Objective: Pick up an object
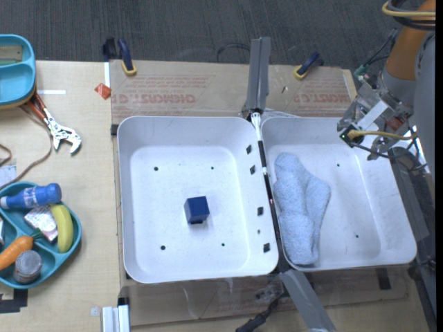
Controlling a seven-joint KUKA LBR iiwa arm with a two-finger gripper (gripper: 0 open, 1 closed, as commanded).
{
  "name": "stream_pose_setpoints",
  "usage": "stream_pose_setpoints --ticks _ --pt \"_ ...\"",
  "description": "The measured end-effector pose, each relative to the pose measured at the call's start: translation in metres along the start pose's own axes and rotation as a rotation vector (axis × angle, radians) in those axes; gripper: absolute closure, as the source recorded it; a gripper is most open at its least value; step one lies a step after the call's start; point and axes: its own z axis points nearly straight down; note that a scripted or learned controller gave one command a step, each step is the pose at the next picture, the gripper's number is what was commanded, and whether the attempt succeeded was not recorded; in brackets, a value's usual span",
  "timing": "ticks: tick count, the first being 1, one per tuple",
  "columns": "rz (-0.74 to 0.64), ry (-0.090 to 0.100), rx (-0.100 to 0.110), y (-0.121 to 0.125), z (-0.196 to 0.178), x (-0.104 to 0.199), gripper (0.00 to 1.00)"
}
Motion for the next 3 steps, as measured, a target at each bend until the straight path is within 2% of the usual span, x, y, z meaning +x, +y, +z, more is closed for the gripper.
stream_pose_setpoints --ticks 1,2,3 --pt "0.222 0.001 -0.001 -0.0062 -0.0337 0.0023 0.00" --pt "0.216 -0.005 0.001 -0.0066 -0.0409 0.0023 1.00" --pt "0.395 0.001 0.001 -0.0047 -0.0387 -0.0004 1.00"
